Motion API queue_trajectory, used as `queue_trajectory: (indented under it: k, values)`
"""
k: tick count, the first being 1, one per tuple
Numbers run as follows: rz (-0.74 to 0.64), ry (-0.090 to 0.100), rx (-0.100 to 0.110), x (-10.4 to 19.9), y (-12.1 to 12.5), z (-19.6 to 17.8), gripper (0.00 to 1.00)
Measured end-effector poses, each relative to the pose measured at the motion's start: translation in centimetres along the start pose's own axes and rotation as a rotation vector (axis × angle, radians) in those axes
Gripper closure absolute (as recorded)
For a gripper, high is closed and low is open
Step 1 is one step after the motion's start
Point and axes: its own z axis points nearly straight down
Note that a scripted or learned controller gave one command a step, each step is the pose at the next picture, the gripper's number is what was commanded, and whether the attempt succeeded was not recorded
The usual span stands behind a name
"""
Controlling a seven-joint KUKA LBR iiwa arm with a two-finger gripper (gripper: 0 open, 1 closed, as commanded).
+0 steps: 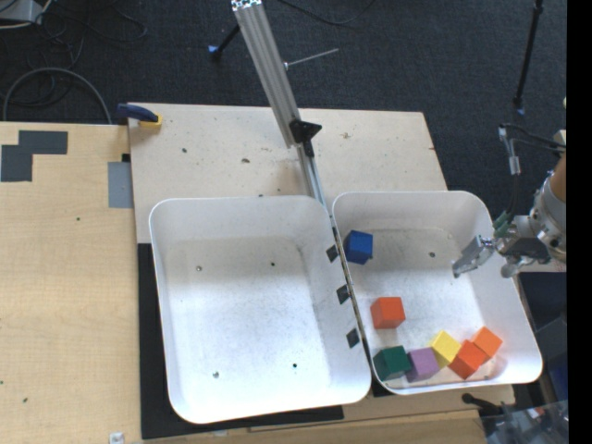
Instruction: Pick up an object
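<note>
Two shallow white bins are set side by side on a pale wooden bench point(222, 151), listed here from largest item to smallest. The left bin point(185, 248) is the wider of the pair, and only dark specks are seen on its floor. The right bin point(462, 213) is touched by it along a shared edge, where three small black clips are fixed. A slanted aluminium rail point(270, 67) is run from the upper background down to the junction of the bins.

The gripper point(490, 255) is seen at the right rim of the right bin, well apart from every cube. Whether its jaws are spread or pressed together cannot be told from this view, and nothing is shown between them.

Seven cubes are held in the right bin. A blue cube point(358, 246) is placed alone near the bin's left wall. An orange-red cube point(388, 312) is set near the middle of the floor. Along the near wall a row is formed: a green cube point(392, 363), a purple cube point(423, 363) touching it, a yellow cube point(445, 347), a red cube point(468, 359) and an orange cube point(487, 342). A small blue and yellow clamp point(139, 114) is laid at the bench's far left corner.
</note>
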Motion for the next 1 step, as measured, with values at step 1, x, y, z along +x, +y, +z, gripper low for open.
queue_trajectory:
  k: [1]
  values:
    - [-0.003,0.001,-0.002,-1.13,-0.64,16.50,0.00]
